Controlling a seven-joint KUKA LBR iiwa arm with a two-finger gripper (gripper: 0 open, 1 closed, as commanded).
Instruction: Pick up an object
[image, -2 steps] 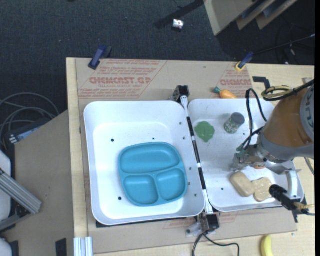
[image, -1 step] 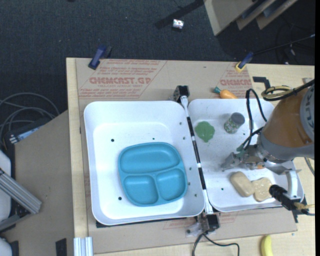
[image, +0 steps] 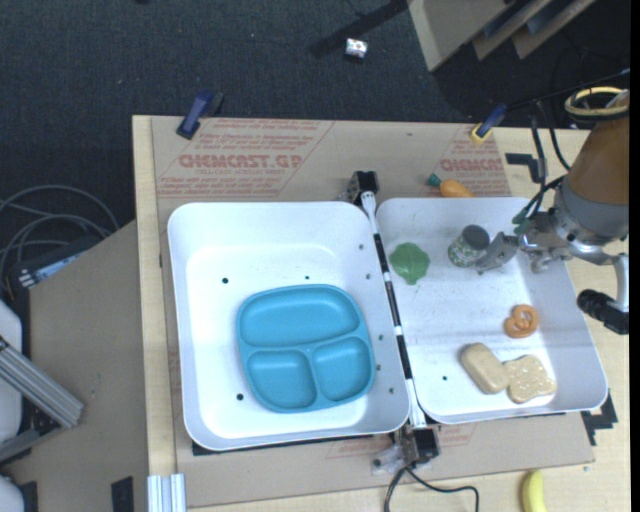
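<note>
The right white bin (image: 560, 400) holds several small objects. A green leafy piece (image: 409, 262) lies near its left wall. A grey-green round object (image: 467, 246) sits at the back middle. An orange ring-shaped piece (image: 521, 320) lies toward the right, and two tan bread-like pieces (image: 485, 367) (image: 529, 379) rest near the front. My gripper (image: 498, 254) hangs low over the back of this bin, just right of the grey-green object and close to touching it. The arm (image: 600, 185) comes in from the right.
The left white bin (image: 200, 260) holds a blue divided plate (image: 303, 345). A small orange item (image: 453, 187) lies on the board behind the right bin. Blue clips (image: 199, 114) (image: 489, 124) sit at the board's back edge. A yellow object (image: 533, 492) lies at the front right.
</note>
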